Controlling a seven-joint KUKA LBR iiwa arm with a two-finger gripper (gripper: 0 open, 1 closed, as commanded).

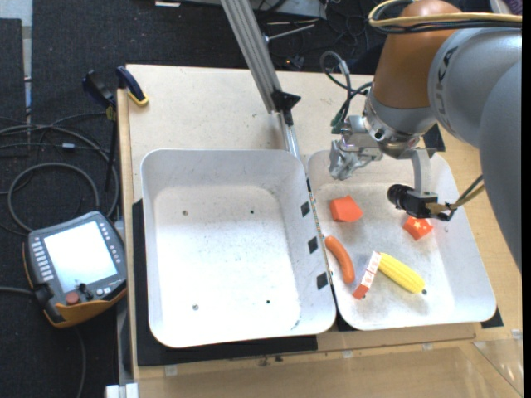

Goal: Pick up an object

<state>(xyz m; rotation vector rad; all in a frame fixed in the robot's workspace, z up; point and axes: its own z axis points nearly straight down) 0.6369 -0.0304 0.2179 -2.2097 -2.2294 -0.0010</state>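
Observation:
My gripper (pixel 344 169) hangs over the far left corner of the right bin (pixel 465 259), a little above and behind an orange block (pixel 346 209). Nothing shows in its grasp. A smaller orange-red block (pixel 417 228) lies to the right of the first. Toward the front of the bin are an orange sausage (pixel 339 258) by the left wall, a small white and red piece (pixel 366 275), and a yellow corn cob (pixel 401 273).
The left bin (pixel 166 172) adjoins the right one along a shared wall. A slanted metal rail (pixel 253 48) runs down to the bins' far junction. A teach pendant (pixel 76 264) lies off the bench at left.

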